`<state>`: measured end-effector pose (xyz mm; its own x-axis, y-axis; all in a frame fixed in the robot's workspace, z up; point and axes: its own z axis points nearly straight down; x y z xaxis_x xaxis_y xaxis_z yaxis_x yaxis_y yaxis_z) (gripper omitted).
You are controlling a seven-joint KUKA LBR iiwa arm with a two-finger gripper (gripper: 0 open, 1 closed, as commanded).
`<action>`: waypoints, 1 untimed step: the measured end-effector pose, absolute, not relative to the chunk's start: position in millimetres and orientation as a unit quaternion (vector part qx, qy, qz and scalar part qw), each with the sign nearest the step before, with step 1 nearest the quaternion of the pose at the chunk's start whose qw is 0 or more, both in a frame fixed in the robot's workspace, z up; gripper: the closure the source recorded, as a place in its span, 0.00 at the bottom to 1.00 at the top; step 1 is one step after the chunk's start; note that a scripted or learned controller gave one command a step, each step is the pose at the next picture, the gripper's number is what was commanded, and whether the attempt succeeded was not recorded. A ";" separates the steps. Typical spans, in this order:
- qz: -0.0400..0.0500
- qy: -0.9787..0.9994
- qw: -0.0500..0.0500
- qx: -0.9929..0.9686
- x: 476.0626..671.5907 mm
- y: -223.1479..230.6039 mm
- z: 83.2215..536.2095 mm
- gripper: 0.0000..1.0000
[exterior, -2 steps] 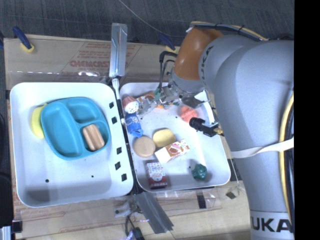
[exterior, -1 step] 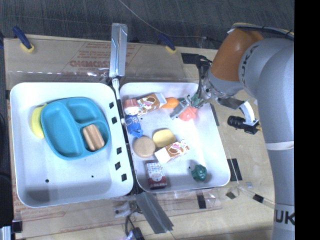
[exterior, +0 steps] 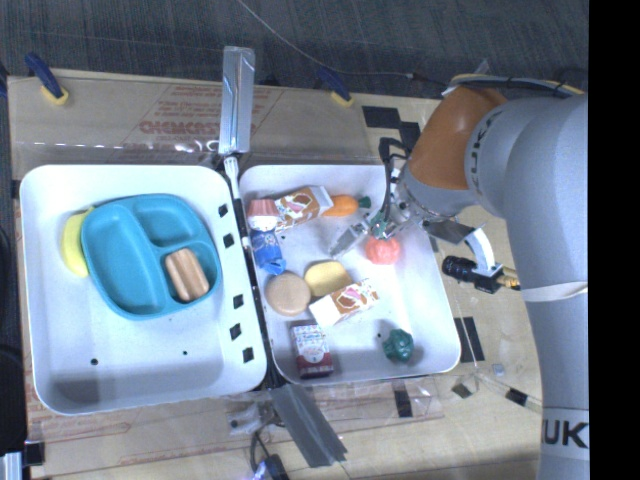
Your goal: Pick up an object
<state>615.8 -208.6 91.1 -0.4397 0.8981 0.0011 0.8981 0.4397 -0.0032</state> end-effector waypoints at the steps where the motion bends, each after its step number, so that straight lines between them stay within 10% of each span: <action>1: 0.000 -0.850 -0.001 -0.527 618.1 -207.4 103.4 1.00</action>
<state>618.1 -207.4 103.4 -0.4449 0.8956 -0.0014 0.8956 0.4449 0.0000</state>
